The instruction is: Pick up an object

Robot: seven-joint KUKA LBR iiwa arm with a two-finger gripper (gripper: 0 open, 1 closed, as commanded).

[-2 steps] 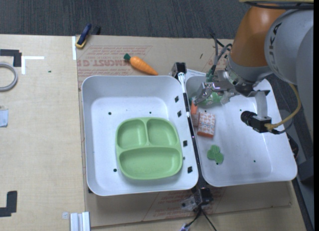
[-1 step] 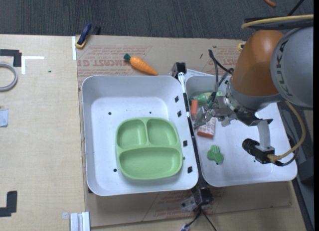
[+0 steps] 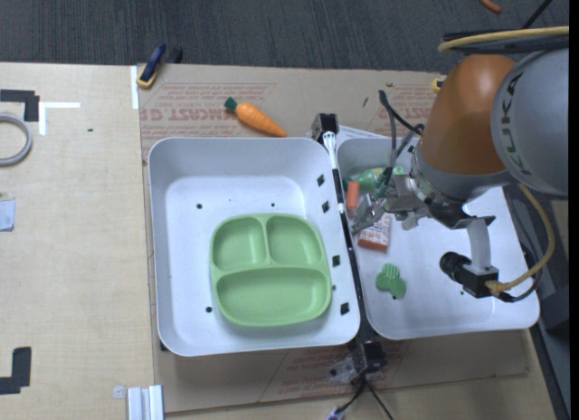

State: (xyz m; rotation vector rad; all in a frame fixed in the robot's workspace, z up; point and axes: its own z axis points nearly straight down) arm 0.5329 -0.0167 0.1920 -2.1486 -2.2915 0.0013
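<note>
The gripper (image 3: 373, 213) sits low in the right bin (image 3: 507, 314), at its upper left corner near the divider between the bins, and whether it is wide, narrow or clamped on anything I cannot tell, since the wrist and cabling crowd over it; the likely target is the cluster right under it: an orange-and-white packet (image 3: 375, 235), a small orange piece (image 3: 352, 194) against the bin wall, and a green item (image 3: 366, 176) just above; the risk, as I judge it, is that the things lie touching each other and hard by the wall, so a closing could pinch two at once, nudge one away, or catch the rim; a small green toy (image 3: 391, 281) lies apart, lower in the same bin, an easier pick with open floor around it; the left bin (image 3: 181, 183) holds a green divided plate (image 3: 270, 270); a toy carrot (image 3: 257, 118) rests on the tabletop (image 3: 72, 255) above the bins, out of the way.
</note>
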